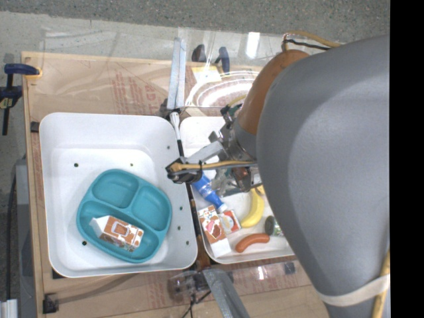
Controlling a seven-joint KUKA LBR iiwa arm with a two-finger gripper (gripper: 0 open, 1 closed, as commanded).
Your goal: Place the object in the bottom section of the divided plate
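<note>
the grey arm (324,171) fills the right of the view, its orange band (265,91) above the wrist, and reaches leftward over the seam between the two white bins. the gripper (177,171) sits at the left edge of the right bin (192,128), just above the divider rail; whether its claw is wide, narrow or holding anything cannot be told, since the tip is small and dark against the clutter.

in the left bin (66,138) lies a teal divided plate (126,197). a small white and brown carton (118,231) rests in the plate's near section (the large one closest to the near rim), lying on its side. the two far sections hold nothing.

in the right bin, near the gripper, are a blue and white bottle (209,194), a red and white carton (215,222), a yellow banana (255,207) and a red sausage (252,242), all close together, partly under the arm.
</note>
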